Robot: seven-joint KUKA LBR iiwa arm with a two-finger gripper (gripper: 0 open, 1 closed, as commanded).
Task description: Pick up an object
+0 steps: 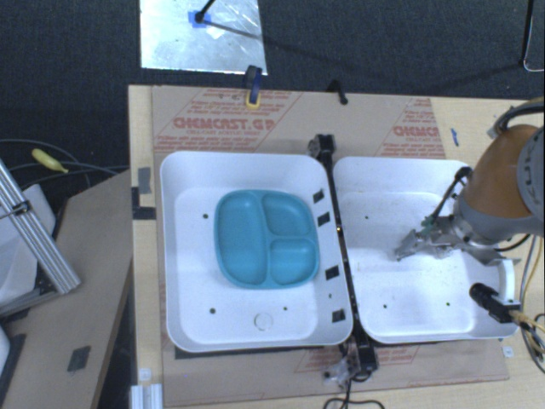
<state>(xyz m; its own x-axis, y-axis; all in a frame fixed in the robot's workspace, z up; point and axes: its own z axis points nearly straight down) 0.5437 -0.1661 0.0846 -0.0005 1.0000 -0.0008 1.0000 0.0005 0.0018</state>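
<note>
Reaching in from the right, the grey arm with its orange band has its two-finger gripper low over the floor of the right shallow white bin; whether the claw is released or clenched cannot be told at this slant, and nothing shows between its tips. The only visible candidate is the blue three-compartment plastic plate, lying flat in the middle of the left shallow white bin, well apart from the gripper. The step in hand looks like an approach. Next, the arm would likely need to lift over the black-clipped divider between bins. Bare floor surrounds the plate, leaving room at its rim.
</note>
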